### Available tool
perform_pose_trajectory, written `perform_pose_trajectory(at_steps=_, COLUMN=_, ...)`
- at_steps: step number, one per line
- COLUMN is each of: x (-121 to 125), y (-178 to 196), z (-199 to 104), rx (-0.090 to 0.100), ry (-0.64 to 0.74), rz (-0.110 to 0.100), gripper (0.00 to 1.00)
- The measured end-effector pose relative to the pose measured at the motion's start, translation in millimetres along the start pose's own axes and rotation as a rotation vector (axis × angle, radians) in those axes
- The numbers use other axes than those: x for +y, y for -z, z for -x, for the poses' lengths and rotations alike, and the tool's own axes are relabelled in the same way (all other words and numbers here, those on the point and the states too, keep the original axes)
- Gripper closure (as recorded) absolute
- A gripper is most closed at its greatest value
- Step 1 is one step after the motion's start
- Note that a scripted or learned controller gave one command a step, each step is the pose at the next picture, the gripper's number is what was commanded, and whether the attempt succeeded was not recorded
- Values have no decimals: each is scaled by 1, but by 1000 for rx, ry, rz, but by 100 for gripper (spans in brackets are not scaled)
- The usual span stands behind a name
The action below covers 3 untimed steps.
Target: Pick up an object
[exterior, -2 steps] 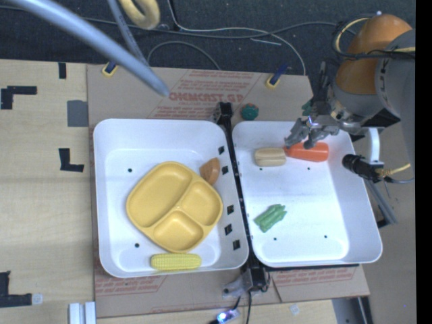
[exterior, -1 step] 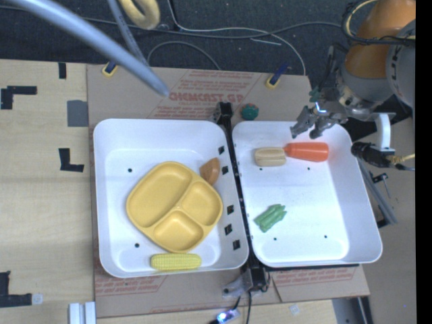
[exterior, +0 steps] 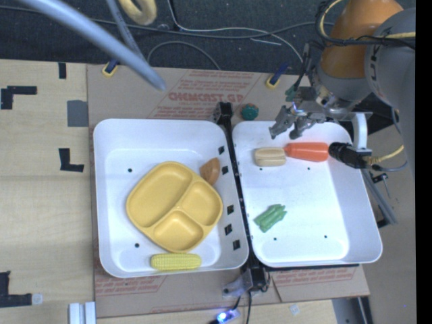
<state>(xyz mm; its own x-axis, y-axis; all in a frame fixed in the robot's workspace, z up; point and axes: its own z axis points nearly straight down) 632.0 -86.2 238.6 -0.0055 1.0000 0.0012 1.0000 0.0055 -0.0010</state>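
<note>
My gripper (exterior: 291,123) hangs over the far edge of the right bin (exterior: 351,241), open, with nothing between its fingers. Just below it lie a tan bread roll (exterior: 269,156) and an orange carrot (exterior: 308,152), side by side near the bin's back. A green bean pod (exterior: 271,217) lies in the middle of the same bin. In the left bin (exterior: 111,181) sits a yellow divided plate (exterior: 174,204), with a brown piece (exterior: 210,171) at its upper right and a corn cob (exterior: 175,261) at the front.
A small teal object (exterior: 250,111) rests on the cardboard behind the bins, left of the gripper. A grey pole (exterior: 81,29) crosses the upper left. Cables run along the dark back area.
</note>
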Motion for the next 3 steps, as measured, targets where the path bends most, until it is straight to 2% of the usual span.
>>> perform_pose_trajectory(at_steps=1, x=-13, y=-14, z=-53, rx=-1, ry=0, rz=-3, gripper=100)
perform_pose_trajectory(at_steps=2, x=-23, y=-5, z=-103, rx=0, ry=0, rz=-1, gripper=100)
perform_pose_trajectory(at_steps=3, x=-25, y=-18, z=-163, rx=-1, ry=1, rz=-2, gripper=100)
